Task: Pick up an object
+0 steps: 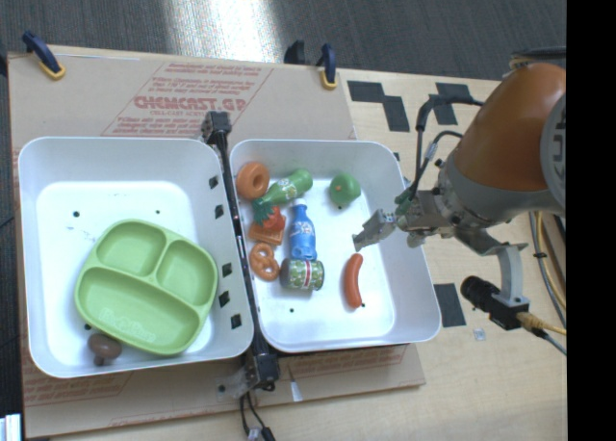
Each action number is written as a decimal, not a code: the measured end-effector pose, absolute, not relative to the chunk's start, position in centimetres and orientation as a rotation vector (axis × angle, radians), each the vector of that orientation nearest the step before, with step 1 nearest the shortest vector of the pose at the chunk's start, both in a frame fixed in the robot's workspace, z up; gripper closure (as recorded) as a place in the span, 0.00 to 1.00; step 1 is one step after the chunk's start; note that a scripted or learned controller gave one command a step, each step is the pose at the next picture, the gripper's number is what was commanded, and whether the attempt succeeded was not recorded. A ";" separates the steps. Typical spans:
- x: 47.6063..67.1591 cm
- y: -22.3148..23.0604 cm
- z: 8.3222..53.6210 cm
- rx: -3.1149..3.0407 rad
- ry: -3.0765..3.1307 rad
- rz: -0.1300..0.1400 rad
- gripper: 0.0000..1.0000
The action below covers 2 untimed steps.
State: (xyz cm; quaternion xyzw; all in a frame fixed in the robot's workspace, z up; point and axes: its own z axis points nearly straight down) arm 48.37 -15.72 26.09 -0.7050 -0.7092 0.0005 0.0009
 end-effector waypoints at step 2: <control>47.7 -17.3 13.4 -2.205 -2.234 0.005 1.00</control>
